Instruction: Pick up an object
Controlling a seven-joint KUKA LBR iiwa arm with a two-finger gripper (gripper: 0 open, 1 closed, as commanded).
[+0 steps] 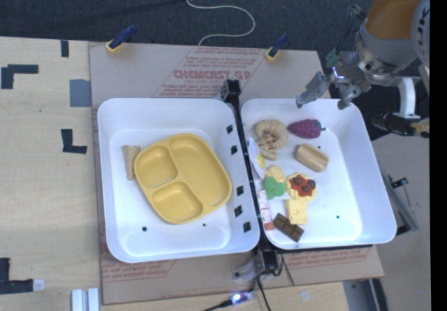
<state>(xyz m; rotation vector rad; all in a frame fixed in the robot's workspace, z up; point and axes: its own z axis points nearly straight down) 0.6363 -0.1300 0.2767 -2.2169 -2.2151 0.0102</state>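
The grey two-finger gripper is hanging over the far edge of the right white bin, its fingers spread wide with nothing between them. A purple plastic grape bunch is lying just below the fingers, a tan pretzel-shaped toy beside it. A brown bread roll is sitting further below. A yellow divided tray is resting in the left white bin.

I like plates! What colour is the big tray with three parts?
The divided tray is yellow, seen clearly in the camera view.
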